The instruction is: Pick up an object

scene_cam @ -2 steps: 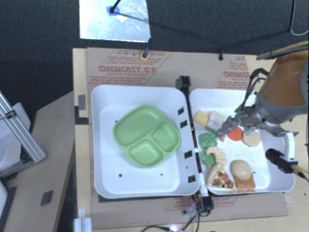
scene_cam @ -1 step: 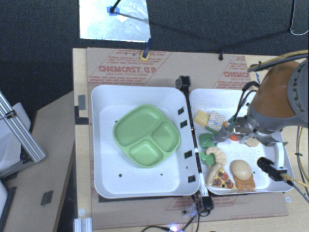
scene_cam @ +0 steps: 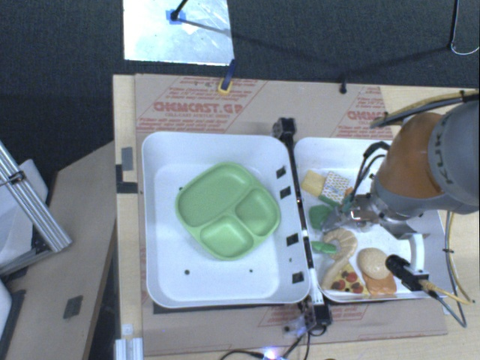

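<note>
While the gripper [scene_cam: 352, 210] hangs low in the right bin [scene_cam: 352, 150], I cannot tell whether it is apart or closed; the wrist hides that. A green piece [scene_cam: 321, 216] lies just left of it, a cheese wedge [scene_cam: 325, 184] beyond, and a croissant [scene_cam: 341, 244], a bun [scene_cam: 374, 265] and a pizza slice [scene_cam: 346, 280] on the near side. The green piece looks the best target: centre over it, clear of the croissant, then close. The left bin [scene_cam: 161, 201] holds a green tray [scene_cam: 227, 210].
</note>
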You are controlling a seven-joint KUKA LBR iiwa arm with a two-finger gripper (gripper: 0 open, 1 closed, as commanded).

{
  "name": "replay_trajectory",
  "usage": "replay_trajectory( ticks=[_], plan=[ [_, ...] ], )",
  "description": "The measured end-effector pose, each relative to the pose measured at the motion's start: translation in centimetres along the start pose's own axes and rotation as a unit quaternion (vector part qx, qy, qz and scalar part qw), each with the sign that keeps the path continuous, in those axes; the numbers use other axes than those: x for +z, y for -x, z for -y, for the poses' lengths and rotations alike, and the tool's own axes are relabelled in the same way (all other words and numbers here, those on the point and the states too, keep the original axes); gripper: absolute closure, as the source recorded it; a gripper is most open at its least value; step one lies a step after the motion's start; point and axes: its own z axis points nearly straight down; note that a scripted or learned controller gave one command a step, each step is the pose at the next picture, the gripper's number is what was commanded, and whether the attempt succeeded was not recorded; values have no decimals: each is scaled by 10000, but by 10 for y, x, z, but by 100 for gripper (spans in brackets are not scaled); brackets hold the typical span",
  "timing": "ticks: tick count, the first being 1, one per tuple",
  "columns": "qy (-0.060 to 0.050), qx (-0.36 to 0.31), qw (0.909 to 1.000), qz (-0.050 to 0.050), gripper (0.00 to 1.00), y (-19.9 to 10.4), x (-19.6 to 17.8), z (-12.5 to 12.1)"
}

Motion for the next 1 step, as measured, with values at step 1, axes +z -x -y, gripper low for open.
replay_trajectory(
  ticks=[1],
  plan=[
    [20, -2, 10000, 4, 100, 0, -13, -1]
  ],
)
